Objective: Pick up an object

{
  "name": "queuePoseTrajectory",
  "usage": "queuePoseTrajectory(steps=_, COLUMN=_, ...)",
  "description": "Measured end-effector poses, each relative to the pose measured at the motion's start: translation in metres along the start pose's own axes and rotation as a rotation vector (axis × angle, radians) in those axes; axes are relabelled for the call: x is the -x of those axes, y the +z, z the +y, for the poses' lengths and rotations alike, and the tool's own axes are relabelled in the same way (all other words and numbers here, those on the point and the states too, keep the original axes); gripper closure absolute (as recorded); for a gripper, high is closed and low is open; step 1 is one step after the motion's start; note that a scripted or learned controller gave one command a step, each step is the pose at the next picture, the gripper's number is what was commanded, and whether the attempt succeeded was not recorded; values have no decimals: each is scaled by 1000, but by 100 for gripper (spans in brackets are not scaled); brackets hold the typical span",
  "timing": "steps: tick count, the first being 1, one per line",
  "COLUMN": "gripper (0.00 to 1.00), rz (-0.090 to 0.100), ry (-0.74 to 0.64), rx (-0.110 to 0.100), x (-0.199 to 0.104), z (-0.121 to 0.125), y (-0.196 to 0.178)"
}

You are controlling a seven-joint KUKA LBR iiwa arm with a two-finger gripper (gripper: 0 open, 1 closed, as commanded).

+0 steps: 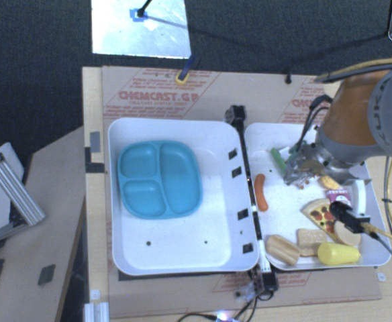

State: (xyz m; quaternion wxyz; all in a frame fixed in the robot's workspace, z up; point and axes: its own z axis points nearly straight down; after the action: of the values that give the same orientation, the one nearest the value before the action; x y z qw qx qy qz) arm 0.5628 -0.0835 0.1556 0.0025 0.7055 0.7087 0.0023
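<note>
Low over right bin (276, 134), arm (364, 116) bent in from right, gripper (297, 170) near green object (278, 158)

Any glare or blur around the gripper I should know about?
Camera view: the gripper looks soft and cluttered, its fingertips hard to resolve; the white right bin is bright but not washed out; strongest glare sits on the shiny panel beyond the bench.

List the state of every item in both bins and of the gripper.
Blue tray: flat in left bin, compartments bare.
Sausage: lying in right bin by the divider.
Green piece: lying beside the gripper.
Gripper: low in right bin, grip not discernible.
Pizza slice: lying flat.
Bun: lying at the near edge.
Cracker: flat, against the bun.
Lemon: lying in the near corner.
</note>
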Motion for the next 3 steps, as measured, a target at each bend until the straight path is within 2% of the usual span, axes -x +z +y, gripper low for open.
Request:
queuePoseTrajectory(steps=1, gripper=100, rz=0, ry=-1, rx=2, x=-4, z=8, y=-62)
queuePoseTrajectory(steps=2, gripper=100, rz=0, ry=0, rx=-4, x=-4, z=9, y=-69)
queuePoseTrajectory(steps=3, gripper=100, rz=1, ry=5, rx=-8, x=-8, z=-37, y=-65)
